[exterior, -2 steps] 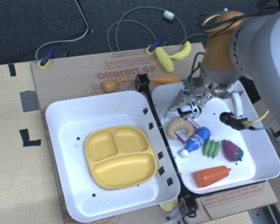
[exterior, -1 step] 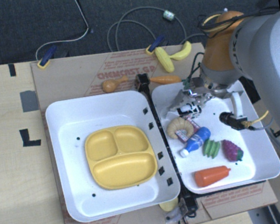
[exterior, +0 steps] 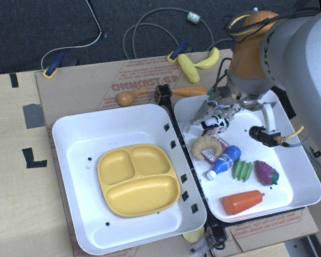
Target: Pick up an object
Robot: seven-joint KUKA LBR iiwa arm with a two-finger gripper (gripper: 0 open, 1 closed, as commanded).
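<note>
Left bin point(exterior: 73, 188): a yellow divided plate point(exterior: 138, 179) lies at centre, with bare white floor on all sides of it. Cardboard sheet point(exterior: 81, 89) under both bins carries red print, too blurred to read.

Right bin point(exterior: 304, 183), lower right of the frame: bagel point(exterior: 206, 146), blue bottle point(exterior: 223, 162), green vegetable point(exterior: 242, 170), purple grapes point(exterior: 266, 172) and orange carrot point(exterior: 243, 202) sit close together in mid-floor, with little room between them.

Claw point(exterior: 219, 112) is low over the bin's upper left corner, above a small black-and-white item point(exterior: 215, 125). Cannot tell how far it is open, or whether it touches anything.

Above the bins: bananas point(exterior: 197, 64).
</note>
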